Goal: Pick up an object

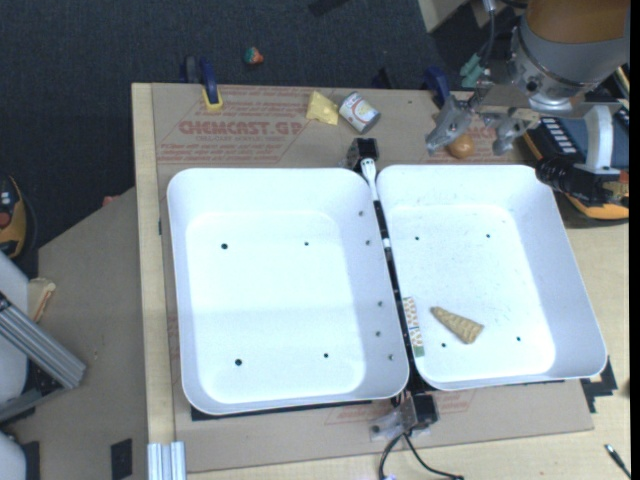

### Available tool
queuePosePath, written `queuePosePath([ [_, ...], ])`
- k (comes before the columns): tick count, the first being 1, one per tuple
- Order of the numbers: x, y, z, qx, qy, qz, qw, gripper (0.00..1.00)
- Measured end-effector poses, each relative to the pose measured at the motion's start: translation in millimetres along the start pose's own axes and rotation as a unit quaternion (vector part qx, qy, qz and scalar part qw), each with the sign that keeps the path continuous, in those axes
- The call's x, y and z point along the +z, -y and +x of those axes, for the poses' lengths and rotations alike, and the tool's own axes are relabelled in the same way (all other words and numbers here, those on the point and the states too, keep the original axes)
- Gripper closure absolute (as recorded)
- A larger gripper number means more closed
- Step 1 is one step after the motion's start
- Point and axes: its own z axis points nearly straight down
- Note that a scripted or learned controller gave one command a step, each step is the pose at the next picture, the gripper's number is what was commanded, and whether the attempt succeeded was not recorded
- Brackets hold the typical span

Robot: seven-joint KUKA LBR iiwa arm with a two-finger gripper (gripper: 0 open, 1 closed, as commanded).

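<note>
Smooth, glossy white plastic bins [560, 268], perhaps cardboard bench [260, 128], matt.

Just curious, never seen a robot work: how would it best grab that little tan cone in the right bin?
From straight above, closing across the cone's thicker end, which points toward the lower right. It lies flat on the right bin's floor, pointed tip to the upper left, where it would likely slip out. Bare floor around it leaves the gripper room.

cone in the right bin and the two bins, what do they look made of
Cone: tan, matte, with ridged bands along its length; it looks like a wafer cone or a plastic toy copy, and the view leaves that open. Right bin and left bin: smooth white with rounded moulded corners and a soft sheen, probably thin formed plastic.
</note>
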Motion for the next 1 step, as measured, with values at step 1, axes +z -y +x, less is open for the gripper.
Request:
queuePosePath([
  [1,-4.3,0.8,-4.4,0.003,0.001,0.004,1.0,1.0],
])
